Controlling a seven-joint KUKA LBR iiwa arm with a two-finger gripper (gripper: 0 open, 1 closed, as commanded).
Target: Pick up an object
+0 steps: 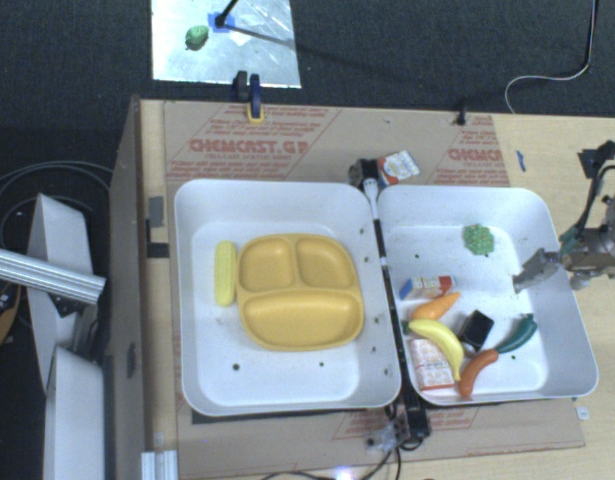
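At the right edge of the frame, about mid-height, the gripper (535, 268) reaches in over the rim of the right bin (547, 218). Its grey metal tip points left toward the bin's interior; whether it is spread or closed cannot be told from this slanted view, and nothing is seen between its parts. It hangs above bare white plastic, apart from every object.

Nearest to it, to the lower left, lies a dark green curved vegetable (517, 335), smooth and tapering, touching the end of an orange-brown sausage (476, 369). Just left of these sits a small black block (476, 326), matte and boxy. A yellow banana (439, 340), glossy and bent, rests over a flat printed packet (430, 361), with an orange carrot (436, 306) above it and a small red-and-white box (425, 287) beside that. Up toward the bin's top, well apart from the pile, sits a knobbly green broccoli floret (478, 238).

The left bin (202, 268), shallow with rounded corners, holds a yellow plastic divided plate (299, 291) with three compartments and, just left of it, a yellow ear of corn (225, 273) standing lengthwise.

Both bins rest on a brown cardboard sheet (287, 143) with red lettering.
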